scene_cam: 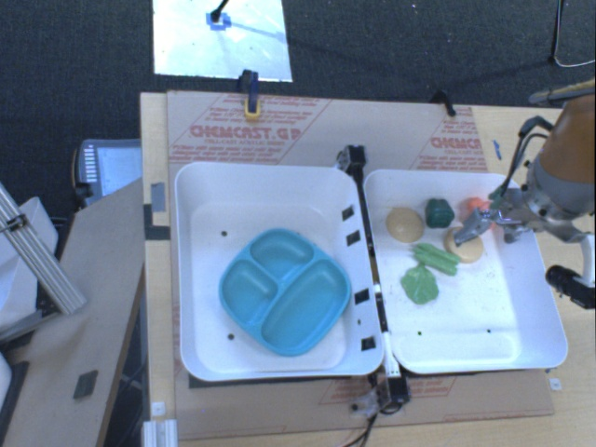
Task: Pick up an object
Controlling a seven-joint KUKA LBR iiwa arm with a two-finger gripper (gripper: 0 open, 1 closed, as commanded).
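**Q:** Jaws first: spread or closed?

**A:** Can't tell. The gripper (480, 223) is a small grey tangle from this high slanted camera, and nothing shows plainly between its tips, so I won't call it a hold.

**Q:** Where does it sit?

**A:** Low over the far right part of the right bin (540, 343), on the grey arm (559, 194) coming in from the right, with the orange band (570, 147) above the wrist. Its tip overlaps the upper edge of a pale cream disc (464, 248). Whether it touches the disc I can't say.

**Q:** And the other things to pick?

**A:** All in that same bin, bunched in its far half. A tan round piece (404, 223) lies nearest the divider, with a dark green lump (440, 213) just beside it. A small orange-red piece (475, 205) peeks out behind the gripper. A long green piece (436, 257) lies slanted, touching the cream disc's left side. A lighter green leafy piece (420, 285) sits just in front of that.

**Q:** The left bin?

**A:** The left bin (270, 170) holds a blue divided plate (284, 291) with three compartments, lying flat near its middle and turned at an angle. Both bins rest on a board with red print (251, 130)
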